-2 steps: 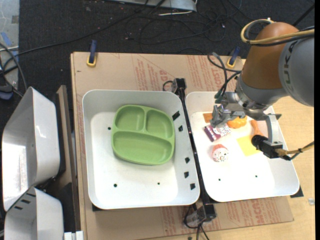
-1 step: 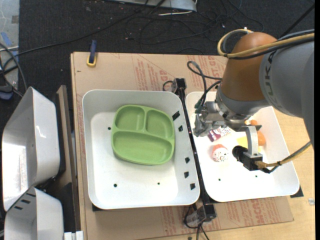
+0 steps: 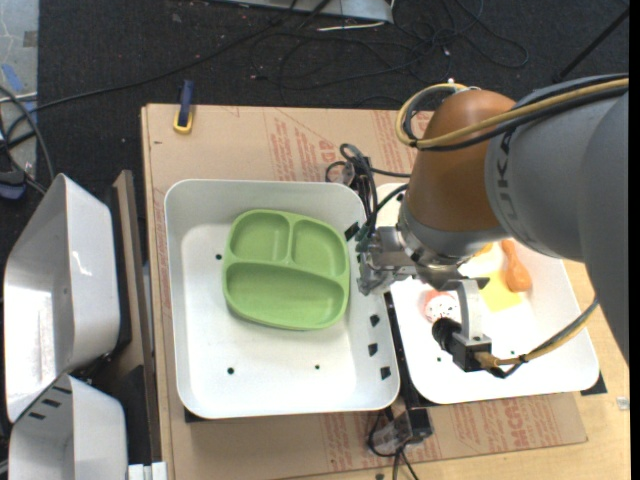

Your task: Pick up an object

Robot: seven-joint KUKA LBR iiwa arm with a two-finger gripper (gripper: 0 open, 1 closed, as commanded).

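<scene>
While poised over the right wall of the left bin [image 3: 200, 353], grip state impossible to tell, puts gripper [image 3: 372, 266] just beside green divided plate [image 3: 285, 268], lying immediately leftward in the view.

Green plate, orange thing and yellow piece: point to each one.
green plate [image 3: 288, 270], camera view, on its centre divider.
orange thing [image 3: 516, 268], camera view, on its middle.
yellow piece [image 3: 500, 296], camera view, on its visible top face.

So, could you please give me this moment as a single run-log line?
gripper: above the bins' shared edge | left bin: green divided plate | right bin: orange item, yellow item | held: nothing visible
</scene>
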